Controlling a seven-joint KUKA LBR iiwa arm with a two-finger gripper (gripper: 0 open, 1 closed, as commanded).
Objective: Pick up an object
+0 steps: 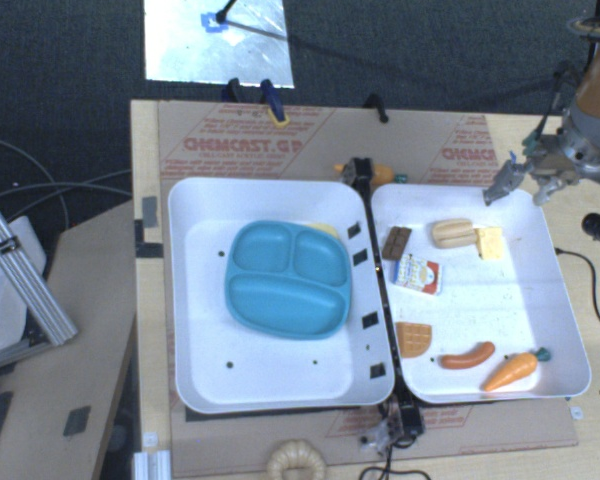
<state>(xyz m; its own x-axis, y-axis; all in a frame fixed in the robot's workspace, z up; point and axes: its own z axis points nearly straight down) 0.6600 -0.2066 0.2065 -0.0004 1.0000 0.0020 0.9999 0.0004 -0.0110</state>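
Above the right bin's (565, 298) far corner, the gripper (520, 182) is hovering with fingers spread, gripping nothing. Candidate bread roll (453, 232) is lying inside; picking is not yet begun.

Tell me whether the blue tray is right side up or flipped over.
Right side up: the blue tray lies flat in the left bin with its three hollow compartments facing the camera.
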